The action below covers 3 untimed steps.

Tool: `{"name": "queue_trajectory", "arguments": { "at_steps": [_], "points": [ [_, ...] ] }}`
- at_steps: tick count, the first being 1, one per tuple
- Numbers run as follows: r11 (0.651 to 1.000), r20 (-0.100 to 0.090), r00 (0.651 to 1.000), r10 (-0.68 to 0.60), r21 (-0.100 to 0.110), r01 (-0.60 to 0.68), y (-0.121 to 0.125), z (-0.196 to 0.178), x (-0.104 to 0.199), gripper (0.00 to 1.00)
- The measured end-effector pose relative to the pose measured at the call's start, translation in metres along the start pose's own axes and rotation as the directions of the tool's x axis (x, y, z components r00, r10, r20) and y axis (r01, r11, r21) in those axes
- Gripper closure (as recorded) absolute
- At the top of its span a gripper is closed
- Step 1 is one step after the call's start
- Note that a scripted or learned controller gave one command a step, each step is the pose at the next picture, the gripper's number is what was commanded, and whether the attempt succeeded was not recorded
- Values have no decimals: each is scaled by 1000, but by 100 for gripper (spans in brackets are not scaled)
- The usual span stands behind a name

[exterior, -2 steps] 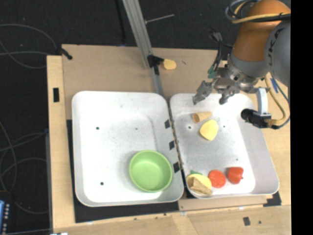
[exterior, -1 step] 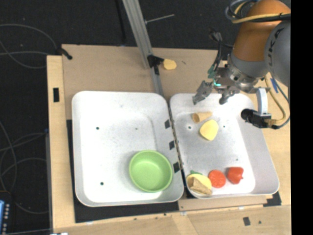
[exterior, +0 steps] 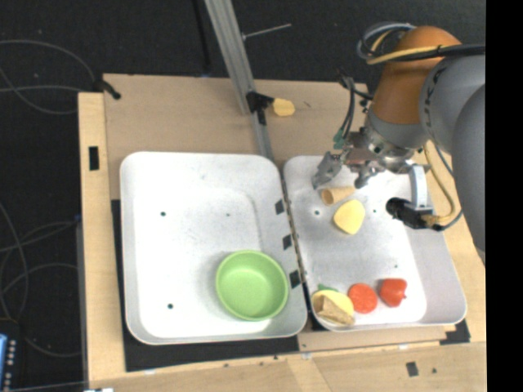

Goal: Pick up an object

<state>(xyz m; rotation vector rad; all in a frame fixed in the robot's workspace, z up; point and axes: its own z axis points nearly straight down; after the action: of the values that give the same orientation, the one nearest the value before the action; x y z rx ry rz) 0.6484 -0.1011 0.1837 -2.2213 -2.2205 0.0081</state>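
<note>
The flat tan wooden bench takes up most of the scene, set on a dark floor with thin cables looping across it. On it sit two shallow white plastic bins side by side. The left bin holds a round lime-green plastic bowl near its front right corner. The right bin carries all the small pieces.

Reaching in from the right is the grey robot arm with its broad orange band above the wrist, cables curling around it. A slanted grey metal rail runs down from the top to the gap between the bins.

The metal two-finger gripper hangs over the back left part of the right bin. Its fingers look spread apart, and nothing sits between them. Just under its tips lies a small tan cork-like cylinder, and just beside that, toward the front, a pale yellow rounded wedge of toy food.

Along the front edge of the right bin, a red pepper-like toy sits next to a round orange-red tomato-like toy. In the front left corner rests a tan and yellow sandwich-like piece with a bit of green behind it.

A small yellow lump lies on the bare bench behind the bins.
</note>
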Motion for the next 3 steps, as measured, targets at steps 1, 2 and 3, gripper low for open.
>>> {"name": "queue_trajectory", "arguments": {
  "at_steps": [1,2,3],
  "points": [
    [1000,1,1000,2,0,-2,1,45,-10,0],
    [1000,0,1000,2,-1,-2,0,85,-12,0],
    [1000,-1,1000,5,-8,-5,2,71,-12,100]
  ]
}}
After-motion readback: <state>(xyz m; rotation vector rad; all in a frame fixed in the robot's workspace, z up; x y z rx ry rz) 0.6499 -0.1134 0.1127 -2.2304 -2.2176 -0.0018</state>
